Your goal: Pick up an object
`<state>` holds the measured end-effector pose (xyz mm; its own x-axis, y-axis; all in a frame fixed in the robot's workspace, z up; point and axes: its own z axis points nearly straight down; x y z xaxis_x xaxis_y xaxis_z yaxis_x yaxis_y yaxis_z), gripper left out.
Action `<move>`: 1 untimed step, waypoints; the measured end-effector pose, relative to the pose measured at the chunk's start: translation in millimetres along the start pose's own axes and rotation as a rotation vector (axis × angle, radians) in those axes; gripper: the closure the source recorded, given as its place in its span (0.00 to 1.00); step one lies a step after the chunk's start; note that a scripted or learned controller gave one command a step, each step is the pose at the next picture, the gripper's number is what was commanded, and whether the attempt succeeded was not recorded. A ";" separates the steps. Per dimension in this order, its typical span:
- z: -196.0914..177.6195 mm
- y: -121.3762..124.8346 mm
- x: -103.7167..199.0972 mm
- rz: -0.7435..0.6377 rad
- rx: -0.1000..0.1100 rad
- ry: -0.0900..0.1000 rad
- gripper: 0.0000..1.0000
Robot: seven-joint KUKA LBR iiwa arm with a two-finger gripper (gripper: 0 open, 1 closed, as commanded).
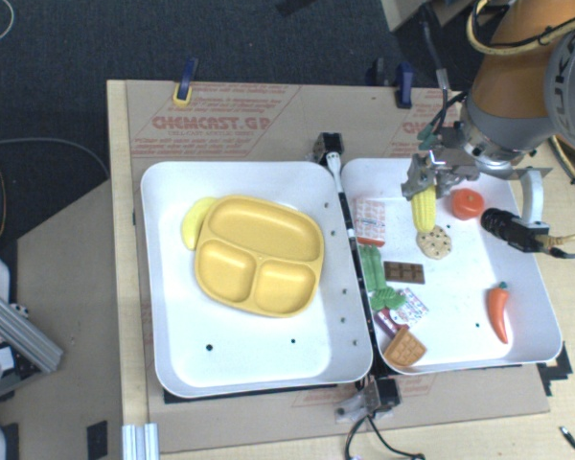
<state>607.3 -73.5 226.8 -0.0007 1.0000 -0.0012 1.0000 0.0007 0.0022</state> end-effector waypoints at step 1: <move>-3.0 -14.9 4.5 0.001 0.005 0.002 1.00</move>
